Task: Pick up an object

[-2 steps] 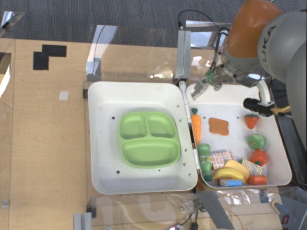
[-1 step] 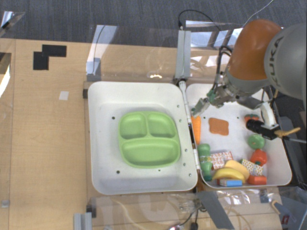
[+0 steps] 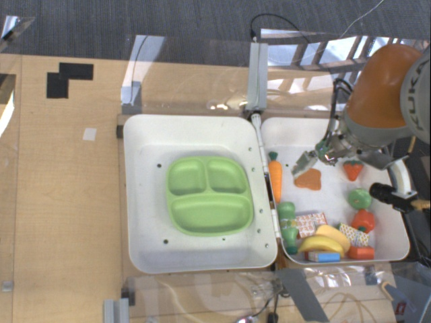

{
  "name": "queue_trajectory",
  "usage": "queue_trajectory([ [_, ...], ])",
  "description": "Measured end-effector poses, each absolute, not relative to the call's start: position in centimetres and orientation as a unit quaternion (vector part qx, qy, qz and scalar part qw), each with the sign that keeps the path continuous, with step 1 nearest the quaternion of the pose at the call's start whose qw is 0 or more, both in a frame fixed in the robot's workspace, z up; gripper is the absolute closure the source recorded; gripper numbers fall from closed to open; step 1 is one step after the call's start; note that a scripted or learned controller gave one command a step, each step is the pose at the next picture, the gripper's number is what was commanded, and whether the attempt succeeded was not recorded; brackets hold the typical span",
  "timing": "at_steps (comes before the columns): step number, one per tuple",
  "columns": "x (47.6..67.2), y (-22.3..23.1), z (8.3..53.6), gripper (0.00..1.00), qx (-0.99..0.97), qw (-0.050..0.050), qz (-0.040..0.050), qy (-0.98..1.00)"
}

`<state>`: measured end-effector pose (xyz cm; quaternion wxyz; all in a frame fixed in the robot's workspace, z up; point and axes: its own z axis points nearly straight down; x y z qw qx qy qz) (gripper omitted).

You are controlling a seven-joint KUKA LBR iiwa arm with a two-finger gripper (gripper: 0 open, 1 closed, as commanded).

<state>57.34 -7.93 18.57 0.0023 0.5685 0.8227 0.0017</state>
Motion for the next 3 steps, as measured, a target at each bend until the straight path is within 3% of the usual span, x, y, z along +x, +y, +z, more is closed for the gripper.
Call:
queue_trajectory([
  [1,60.4,-4.7,18.6,0.0,0.592,0.002,0.002,0.806],
  [2,57.4,-10.0,9.4,0.0,0.572,0.004,0.0022,0.82],
  [3,57.7,-10.0,10.7,1.0,0.573,0.009,0.0045,0.819],
])
